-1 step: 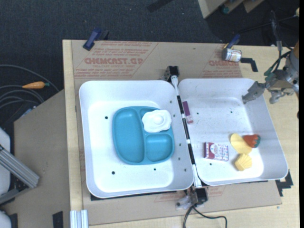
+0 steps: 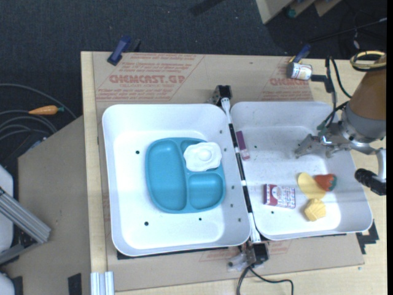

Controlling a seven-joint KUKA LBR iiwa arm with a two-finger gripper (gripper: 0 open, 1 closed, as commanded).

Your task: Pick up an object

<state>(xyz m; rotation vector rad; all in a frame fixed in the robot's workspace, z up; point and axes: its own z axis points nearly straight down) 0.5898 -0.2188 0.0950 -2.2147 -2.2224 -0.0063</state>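
Two white bins side by side on the counter [image 2: 98, 165], arm reaching in from the right

In the left bin [image 2: 123, 226] sits a blue divided tray [image 2: 169, 177], a white fried-egg toy [image 2: 202, 156] resting on its upper right corner. Past the divider, the right bin [image 2: 270, 118] has a small purple piece [image 2: 241, 141] lying by its left wall, a red-and-white packet [image 2: 279, 196] lower down, then a yellow and red toy fruit [image 2: 316, 184] with a yellow chunk [image 2: 315, 211] just below it. The gripper [image 2: 314, 143] hangs over the bin's upper right area, well apart from the toys; its jaws look spread, with nothing between them
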